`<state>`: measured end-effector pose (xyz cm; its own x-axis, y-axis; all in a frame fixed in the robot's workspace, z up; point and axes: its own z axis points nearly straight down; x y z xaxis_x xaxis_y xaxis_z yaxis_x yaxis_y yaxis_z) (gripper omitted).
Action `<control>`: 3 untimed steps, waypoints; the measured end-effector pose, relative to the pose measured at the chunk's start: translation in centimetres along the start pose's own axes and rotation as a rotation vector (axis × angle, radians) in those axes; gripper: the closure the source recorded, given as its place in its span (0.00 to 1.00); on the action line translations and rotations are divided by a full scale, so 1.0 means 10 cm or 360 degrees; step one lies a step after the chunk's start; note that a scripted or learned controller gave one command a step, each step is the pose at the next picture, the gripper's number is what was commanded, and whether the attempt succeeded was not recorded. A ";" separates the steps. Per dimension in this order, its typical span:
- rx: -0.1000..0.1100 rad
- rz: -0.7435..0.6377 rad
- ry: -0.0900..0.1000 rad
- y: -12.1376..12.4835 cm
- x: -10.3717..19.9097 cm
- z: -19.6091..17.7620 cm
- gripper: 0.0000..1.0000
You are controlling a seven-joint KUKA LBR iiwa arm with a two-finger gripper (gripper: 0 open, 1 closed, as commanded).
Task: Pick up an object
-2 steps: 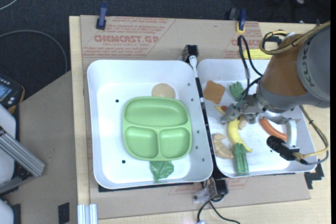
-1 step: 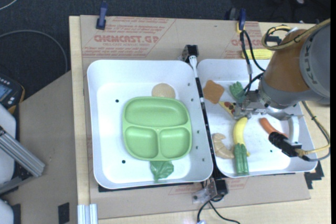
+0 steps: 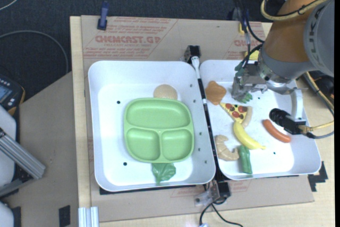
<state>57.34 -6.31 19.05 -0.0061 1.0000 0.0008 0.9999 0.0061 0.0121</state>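
The gripper (image 3: 244,94) is low in the right bin (image 3: 305,159), over a small green object (image 3: 246,97); I cannot tell its state. Just beside it lie the pizza slice (image 3: 235,110) and the orange piece (image 3: 215,92), and the banana (image 3: 245,136) lies a little further. These neighbours are close, so I think the closing may catch or push one of them.

Gripper (image 3: 245,94) low in right bin (image 3: 305,159), above pizza slice (image 3: 235,110); banana (image 3: 246,136) and sausage (image 3: 277,131) nearby; green divided plate (image 3: 158,129) occupies left bin (image 3: 103,114).
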 end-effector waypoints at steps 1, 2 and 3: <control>0.0018 0.0013 -0.0001 -0.56 -0.17 -0.44 1.00; 0.0030 0.0001 0.0005 -0.77 0.45 -0.07 1.00; -0.0006 -0.0001 0.0007 -0.90 0.99 -1.54 1.00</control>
<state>48.12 3.49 34.34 -0.0069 1.0000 0.0050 0.9999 0.0068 0.0156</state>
